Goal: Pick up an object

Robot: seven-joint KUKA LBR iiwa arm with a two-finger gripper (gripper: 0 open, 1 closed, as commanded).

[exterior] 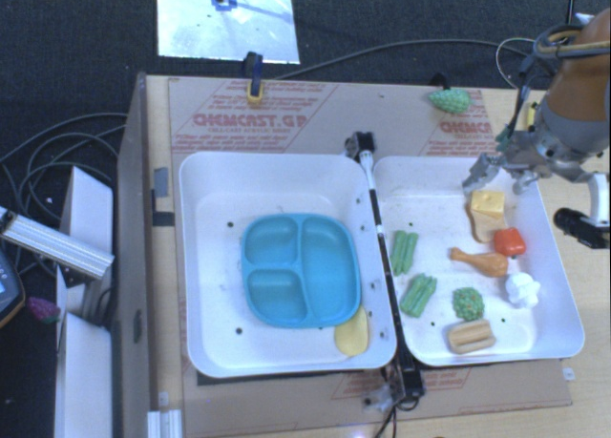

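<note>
- Pincer (pixel 503 171) hangs at the 12 o'clock end of the right bin (pixel 563 326), fingers spread apart, nothing between them.
- Nearest target, by my guess: the yellow cheese block (pixel 488 212), just at 6 o'clock of the pincer, in the right bin's upper part, touching or nearly touching the red tomato (pixel 510 241) at its 5 o'clock.
- Step in hand looks like the approach before descent; no grasp made yet.
- To do it well: centre the pincer over the block, drop straight, close across its short width, not its length.
- Watch the tomato and the chicken leg (pixel 482 260) packed close at 5–6 o'clock; a finger landing there would shove them.
- Cheese block long axis runs roughly 12-to-6 o'clock, slightly tilted; its wider end sits toward 12. Which face is up, cannot tell.
- Chicken leg's long axis runs about 10-to-4 o'clock, thin bone end pointing to 10.
- Other right bin items: two green bean pods (pixel 405 251), broccoli (pixel 468 303), bread roll (pixel 471 336), white piece (pixel 521 288).
- Left bin (pixel 205 236) holds a blue plate (pixel 299 269) and a yellow piece (pixel 351 334) at its 5 o'clock edge.
- A green item (pixel 451 100) lies on the table (pixel 315 116) outside the bins, at 12 o'clock.
</note>
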